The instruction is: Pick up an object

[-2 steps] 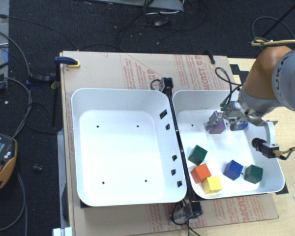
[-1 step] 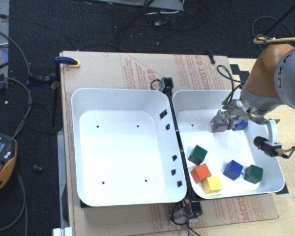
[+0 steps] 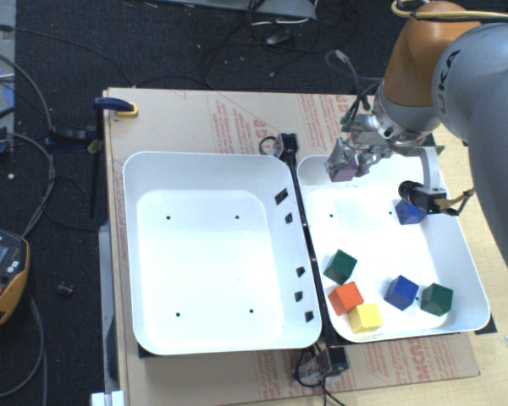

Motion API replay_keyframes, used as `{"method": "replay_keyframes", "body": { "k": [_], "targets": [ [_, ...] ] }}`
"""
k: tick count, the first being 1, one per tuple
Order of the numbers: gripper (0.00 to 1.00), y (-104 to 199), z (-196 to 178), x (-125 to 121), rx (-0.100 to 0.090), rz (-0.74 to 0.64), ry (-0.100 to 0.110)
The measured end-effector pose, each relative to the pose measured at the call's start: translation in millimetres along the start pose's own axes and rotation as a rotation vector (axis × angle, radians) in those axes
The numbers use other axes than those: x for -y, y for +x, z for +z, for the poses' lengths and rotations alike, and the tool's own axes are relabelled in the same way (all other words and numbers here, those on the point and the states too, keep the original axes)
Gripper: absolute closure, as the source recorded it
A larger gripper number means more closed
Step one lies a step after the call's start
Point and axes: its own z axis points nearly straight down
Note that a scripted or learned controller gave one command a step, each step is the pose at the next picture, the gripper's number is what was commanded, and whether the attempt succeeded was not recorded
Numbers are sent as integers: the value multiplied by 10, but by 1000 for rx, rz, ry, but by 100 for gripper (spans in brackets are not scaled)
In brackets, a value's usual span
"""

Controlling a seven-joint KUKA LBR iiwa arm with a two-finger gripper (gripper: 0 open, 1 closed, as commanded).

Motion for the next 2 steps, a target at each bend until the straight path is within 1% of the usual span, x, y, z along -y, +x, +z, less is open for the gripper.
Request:
{"method": "replay_keyframes", "body": {
  "k": [1, 2],
  "targets": [
    [100, 729, -284, 630, -1, 2, 5],
    [100, 1374, -56, 51, 1, 3, 10]
  ]
}}
